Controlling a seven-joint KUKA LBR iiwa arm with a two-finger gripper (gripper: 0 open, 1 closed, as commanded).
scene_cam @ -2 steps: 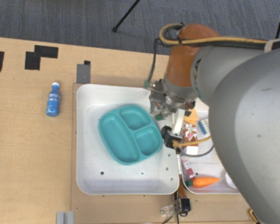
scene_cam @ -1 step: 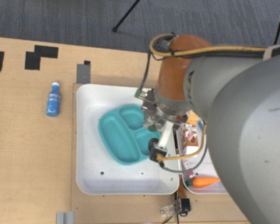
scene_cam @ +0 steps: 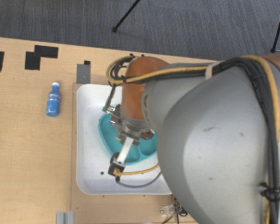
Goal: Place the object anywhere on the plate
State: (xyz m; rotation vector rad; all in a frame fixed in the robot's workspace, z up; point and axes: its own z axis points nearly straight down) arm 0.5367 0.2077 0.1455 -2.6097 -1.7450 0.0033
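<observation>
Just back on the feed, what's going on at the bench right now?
The grey arm reaches in over the white bin, and its wrist hangs right above the teal plate lying in that bin, covering much of it. A small blue bottle lies on the wooden bench left of the bin, outside it and apart from the arm. The part of the plate I can see bears no object, so the placing looks not yet done.

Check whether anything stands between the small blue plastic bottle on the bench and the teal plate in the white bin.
Only the shallow white bin's rim lies between the small blue plastic bottle and the teal plate; the grey arm hangs over much of it.
</observation>
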